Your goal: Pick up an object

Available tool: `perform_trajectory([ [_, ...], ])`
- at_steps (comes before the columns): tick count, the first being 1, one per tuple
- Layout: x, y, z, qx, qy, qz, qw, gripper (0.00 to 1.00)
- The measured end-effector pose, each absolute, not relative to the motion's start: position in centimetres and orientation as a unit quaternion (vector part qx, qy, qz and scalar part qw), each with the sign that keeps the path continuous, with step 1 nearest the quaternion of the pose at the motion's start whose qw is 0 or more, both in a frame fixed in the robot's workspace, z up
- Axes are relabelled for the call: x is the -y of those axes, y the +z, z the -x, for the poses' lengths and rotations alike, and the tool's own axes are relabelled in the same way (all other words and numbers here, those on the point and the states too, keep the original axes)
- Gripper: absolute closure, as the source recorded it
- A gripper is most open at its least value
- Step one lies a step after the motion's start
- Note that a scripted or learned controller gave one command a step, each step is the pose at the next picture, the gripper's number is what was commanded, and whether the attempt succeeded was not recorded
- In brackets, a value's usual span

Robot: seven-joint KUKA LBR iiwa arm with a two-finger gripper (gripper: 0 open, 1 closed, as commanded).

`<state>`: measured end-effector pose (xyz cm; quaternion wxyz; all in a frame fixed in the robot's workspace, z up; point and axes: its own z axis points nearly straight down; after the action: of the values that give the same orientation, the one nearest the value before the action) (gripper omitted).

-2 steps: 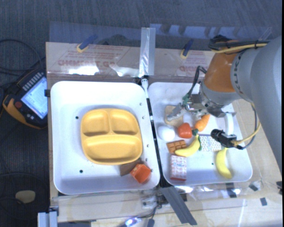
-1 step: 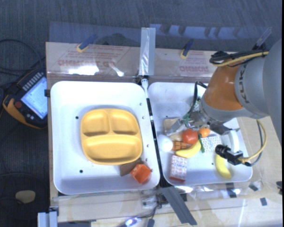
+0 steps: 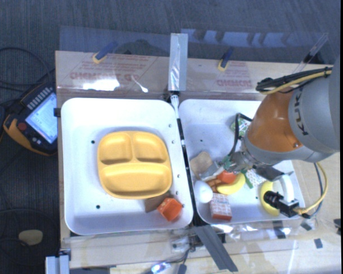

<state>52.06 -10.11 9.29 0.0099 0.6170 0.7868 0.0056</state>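
Note:
My gripper [image 3: 233, 165] reaches down into the right bin [image 3: 217, 116], with the grey arm and its orange band covering most of it from above. It hangs right over a small heap: an orange-red piece [image 3: 226, 178] lying on a yellow banana [image 3: 233, 187]. A tan lump [image 3: 200, 162] is just left of the gripper. A white egg [image 3: 204, 193] and a red-and-pink box [image 3: 220, 208] lie nearer the front wall. Nothing shows between the fingers.
The left bin [image 3: 80, 153] holds a yellow divided tray [image 3: 135, 164], an orange block [image 3: 171, 209] and a brown piece [image 3: 154, 205] at its front right. In the right bin are a green packet [image 3: 240, 124], a green-white wrapper [image 3: 252, 179] and a yellow round thing [image 3: 267, 206].

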Motion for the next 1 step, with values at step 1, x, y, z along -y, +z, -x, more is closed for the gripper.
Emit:
perform_trajectory([
  [1,9.98,10.19,-52.09,-0.787,0.006,-0.616,0.008,1.0],
])
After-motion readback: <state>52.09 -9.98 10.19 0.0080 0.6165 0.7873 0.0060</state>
